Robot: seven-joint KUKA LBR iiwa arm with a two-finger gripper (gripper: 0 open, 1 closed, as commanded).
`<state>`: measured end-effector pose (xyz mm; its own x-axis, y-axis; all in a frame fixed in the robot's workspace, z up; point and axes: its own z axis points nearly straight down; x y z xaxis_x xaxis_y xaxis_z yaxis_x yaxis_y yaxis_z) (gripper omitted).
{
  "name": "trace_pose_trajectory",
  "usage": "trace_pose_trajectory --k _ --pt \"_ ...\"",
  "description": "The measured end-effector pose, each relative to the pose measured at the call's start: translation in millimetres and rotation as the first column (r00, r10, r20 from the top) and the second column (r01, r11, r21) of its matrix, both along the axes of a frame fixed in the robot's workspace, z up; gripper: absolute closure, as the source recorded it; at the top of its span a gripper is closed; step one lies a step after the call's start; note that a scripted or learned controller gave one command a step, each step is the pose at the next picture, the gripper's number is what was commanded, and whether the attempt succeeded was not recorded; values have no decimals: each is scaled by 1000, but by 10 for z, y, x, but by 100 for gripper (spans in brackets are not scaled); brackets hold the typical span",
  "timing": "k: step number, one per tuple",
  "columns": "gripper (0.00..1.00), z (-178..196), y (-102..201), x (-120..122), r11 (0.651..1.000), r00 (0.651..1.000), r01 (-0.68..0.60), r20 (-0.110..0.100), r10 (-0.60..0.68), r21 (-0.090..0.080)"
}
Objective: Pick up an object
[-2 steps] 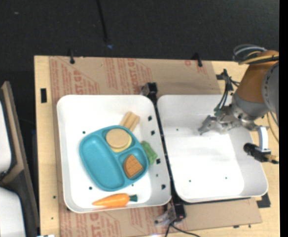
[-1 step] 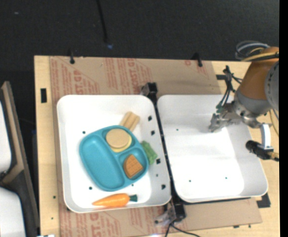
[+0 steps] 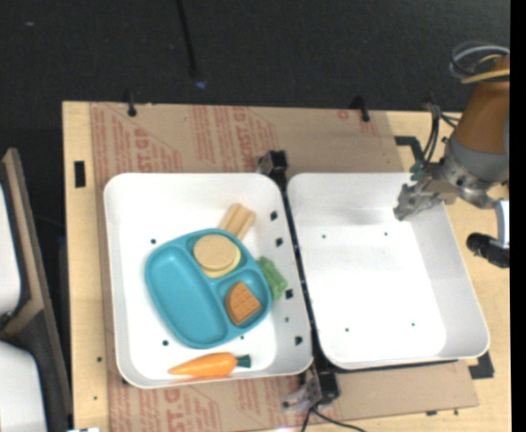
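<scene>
The left bin (image 3: 128, 241) holds a blue sectioned tray (image 3: 177, 300) carrying a round tan biscuit (image 3: 217, 253) and a brown waffle-like piece (image 3: 243, 303). A tan wooden block (image 3: 238, 219) lies against the tray's far edge. A small green piece (image 3: 273, 278) rests by the tray's right side. An orange carrot (image 3: 205, 364) lies near the bin's front wall. My gripper (image 3: 412, 200) hangs over the far right corner of the right bin (image 3: 385, 277), well away from all those objects. Nothing shows between its fingers.
The arm's orange band and grey wrist (image 3: 481, 138) stand over the bench's right edge. A black clamp (image 3: 273, 163) sits between the bins at the back. Brown cardboard (image 3: 209, 138) covers the bench behind the bins.
</scene>
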<state>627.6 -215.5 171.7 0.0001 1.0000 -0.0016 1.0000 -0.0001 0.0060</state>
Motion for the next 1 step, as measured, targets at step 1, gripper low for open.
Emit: trace_pose_trajectory --k 1 --pt "100 474 51 70 1000 1000 0 -1 0 0"
